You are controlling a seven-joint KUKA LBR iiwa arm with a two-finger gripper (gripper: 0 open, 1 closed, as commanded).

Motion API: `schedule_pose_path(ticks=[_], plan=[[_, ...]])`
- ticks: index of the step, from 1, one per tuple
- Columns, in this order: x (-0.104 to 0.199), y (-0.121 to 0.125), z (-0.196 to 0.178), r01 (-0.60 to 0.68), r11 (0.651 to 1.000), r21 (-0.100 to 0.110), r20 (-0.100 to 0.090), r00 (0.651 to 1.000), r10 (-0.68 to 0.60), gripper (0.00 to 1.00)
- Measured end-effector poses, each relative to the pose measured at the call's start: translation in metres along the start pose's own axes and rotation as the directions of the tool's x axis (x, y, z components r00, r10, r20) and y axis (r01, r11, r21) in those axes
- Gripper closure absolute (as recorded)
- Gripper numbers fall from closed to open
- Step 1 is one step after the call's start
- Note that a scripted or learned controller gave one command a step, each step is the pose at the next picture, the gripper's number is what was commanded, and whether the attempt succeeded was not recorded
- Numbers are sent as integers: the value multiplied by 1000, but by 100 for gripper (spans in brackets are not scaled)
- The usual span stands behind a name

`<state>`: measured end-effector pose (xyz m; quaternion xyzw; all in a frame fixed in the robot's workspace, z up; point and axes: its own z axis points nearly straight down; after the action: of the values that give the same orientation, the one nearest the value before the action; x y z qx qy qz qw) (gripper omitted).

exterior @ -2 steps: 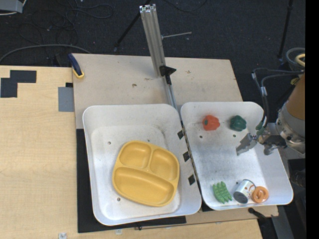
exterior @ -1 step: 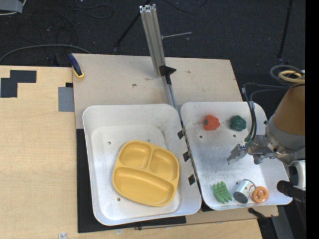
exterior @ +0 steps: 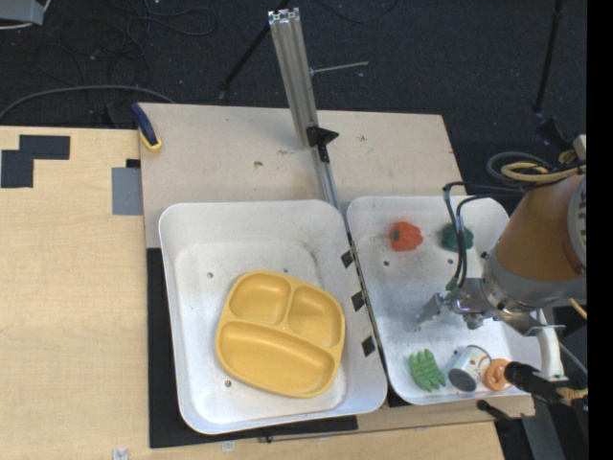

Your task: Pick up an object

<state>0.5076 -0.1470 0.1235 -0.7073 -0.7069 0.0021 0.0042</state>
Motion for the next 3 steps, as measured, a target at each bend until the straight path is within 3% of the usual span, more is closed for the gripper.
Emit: schedule_pose_path(ticks=[1, 2, 3], plan=[[0, 1, 33, 0, 1000, -7, 0, 1000, 0, 0], [0, 3, 20, -4, 1000, -13, -2, 1000, 4, 100], [-11, 3, -37, -2, 1000, -11, 4, 1000, 2, 100]])
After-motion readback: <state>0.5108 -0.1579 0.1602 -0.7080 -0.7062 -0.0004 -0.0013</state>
